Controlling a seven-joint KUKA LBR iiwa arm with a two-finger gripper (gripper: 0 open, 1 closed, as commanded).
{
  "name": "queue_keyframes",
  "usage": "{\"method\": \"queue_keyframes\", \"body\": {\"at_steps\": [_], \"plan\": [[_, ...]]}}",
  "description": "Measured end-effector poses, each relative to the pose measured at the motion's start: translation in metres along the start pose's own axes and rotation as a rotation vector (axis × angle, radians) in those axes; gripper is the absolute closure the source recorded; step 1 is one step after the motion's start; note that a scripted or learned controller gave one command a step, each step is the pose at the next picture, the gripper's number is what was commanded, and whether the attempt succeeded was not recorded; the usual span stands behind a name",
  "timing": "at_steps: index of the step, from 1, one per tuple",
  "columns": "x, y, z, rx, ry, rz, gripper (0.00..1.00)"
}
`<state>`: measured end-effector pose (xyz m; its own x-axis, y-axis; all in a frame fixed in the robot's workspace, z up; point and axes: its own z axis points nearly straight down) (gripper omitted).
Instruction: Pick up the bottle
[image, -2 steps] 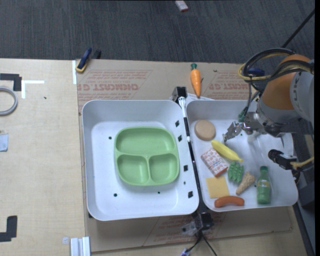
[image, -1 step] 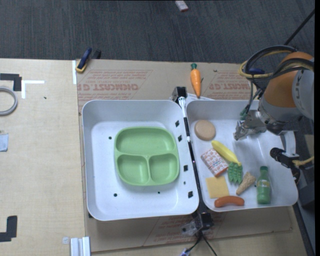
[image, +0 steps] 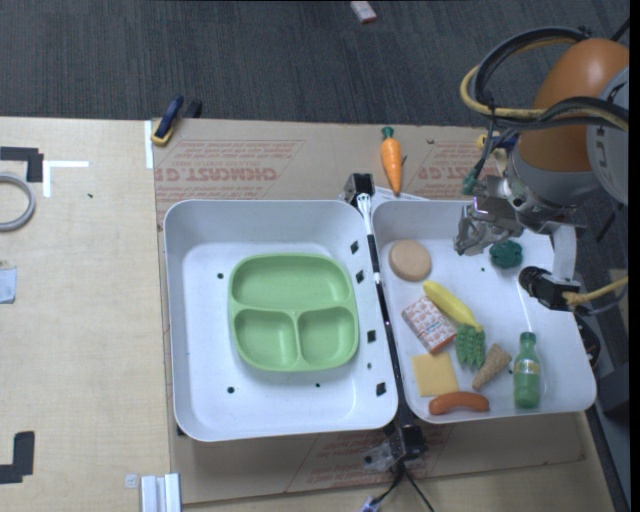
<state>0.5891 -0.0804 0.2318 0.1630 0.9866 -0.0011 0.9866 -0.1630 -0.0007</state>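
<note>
One green bottle (image: 526, 371) stands at the lower right of the frame, in the near right corner of the right bin (image: 575, 345), close to its right wall. Just left of the bottle lies a cone (image: 491, 366), and left of that a green spiky piece (image: 470, 345). A sausage (image: 459, 403) lies along the bin's lower edge, with a cheese slice (image: 435, 375) above it. Further up sit a red-and-white box (image: 429, 325), a banana (image: 450, 304) and a round bun (image: 410, 260). A dark green item (image: 506, 253) lies near the bin's upper right.

The gripper (image: 478, 238) hangs over the upper part of the right bin, well apart from the bottle, just left of the dark green item; nothing is seen between its tips, and whether it is spread or closed I cannot tell.

The left bin (image: 190, 300) holds a green tray (image: 294, 311) with three compartments. A carrot (image: 391, 158) lies on the cardboard (image: 230, 165) above the bins, in the upper middle of the frame.
</note>
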Motion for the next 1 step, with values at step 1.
{"method": "queue_keyframes", "body": {"at_steps": [1], "plan": [[-0.0313,-0.0765,-0.0375,0.002,0.000,0.120,1.00]]}}
